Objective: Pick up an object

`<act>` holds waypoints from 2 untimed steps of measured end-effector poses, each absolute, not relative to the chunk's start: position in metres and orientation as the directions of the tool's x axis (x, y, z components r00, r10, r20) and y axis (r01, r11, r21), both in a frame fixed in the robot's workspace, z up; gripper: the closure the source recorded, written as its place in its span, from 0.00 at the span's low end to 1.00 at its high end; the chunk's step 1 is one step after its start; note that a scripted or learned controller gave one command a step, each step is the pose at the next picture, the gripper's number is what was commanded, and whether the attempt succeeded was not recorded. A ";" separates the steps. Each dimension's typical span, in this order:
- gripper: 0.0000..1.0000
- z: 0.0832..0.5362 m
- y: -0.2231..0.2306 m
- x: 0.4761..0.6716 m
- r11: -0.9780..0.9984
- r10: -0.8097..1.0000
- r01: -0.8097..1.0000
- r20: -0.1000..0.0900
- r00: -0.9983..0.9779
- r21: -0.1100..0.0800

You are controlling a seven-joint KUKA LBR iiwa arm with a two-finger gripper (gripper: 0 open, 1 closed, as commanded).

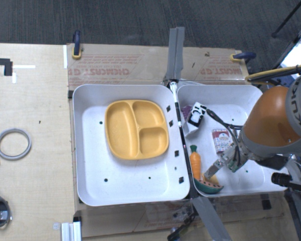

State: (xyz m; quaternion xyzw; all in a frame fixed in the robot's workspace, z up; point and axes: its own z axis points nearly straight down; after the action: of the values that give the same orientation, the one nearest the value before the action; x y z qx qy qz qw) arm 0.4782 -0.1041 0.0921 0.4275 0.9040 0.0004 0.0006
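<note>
Lying in right bin (251, 92): orange carrot (195, 165), green top.

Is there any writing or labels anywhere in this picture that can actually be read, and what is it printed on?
Red print on the cardboard sheet behind the bins: seen upside down, it seems to read "CHEMICALS", uncertain; the smaller lines under it are too blurred.
Red print on the cardboard's right part: blurred, unreadable.
Small card in the right bin: red and white label, print too small to read.
Black and white object in that bin: no legible marks.
</note>
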 end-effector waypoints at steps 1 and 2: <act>0.00 0.092 -0.160 0.547 0.775 0.632 0.632 -0.002 -0.775 0.000; 0.00 0.092 -0.165 0.604 0.653 0.757 0.757 -0.003 -0.653 0.001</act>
State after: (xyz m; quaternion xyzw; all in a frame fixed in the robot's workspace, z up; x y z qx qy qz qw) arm 0.6043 -0.1652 0.0922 0.4163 0.9092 -0.0002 0.0015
